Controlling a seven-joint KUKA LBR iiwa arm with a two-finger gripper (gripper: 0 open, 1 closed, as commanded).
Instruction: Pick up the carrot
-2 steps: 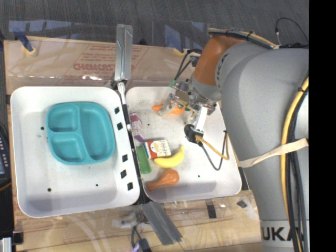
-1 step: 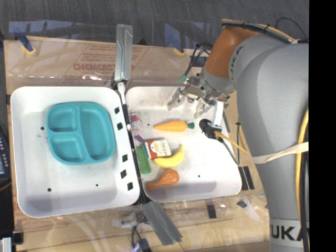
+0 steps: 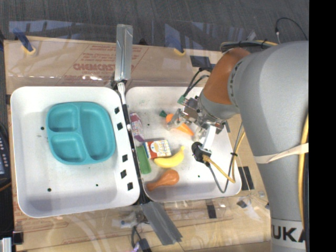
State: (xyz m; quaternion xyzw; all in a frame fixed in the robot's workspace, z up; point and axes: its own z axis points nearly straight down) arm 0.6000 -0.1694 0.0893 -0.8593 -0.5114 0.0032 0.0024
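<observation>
The carrot (image 3: 180,125), small and orange with a green top, lies at about one o'clock in the right bin (image 3: 157,94), directly under the gripper (image 3: 185,115), whose grip cannot be told. At seven o'clock from it lie a carton (image 3: 159,148), a banana (image 3: 170,159) and a pear (image 3: 164,179). The left bin (image 3: 26,156) holds a teal tray (image 3: 81,132).

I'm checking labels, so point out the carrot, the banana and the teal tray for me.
carrot (image 3: 178,126): camera view, on its orange body.
banana (image 3: 170,160): camera view, on the middle of its curve.
teal tray (image 3: 80,132): camera view, on the ridge between its compartments.
</observation>
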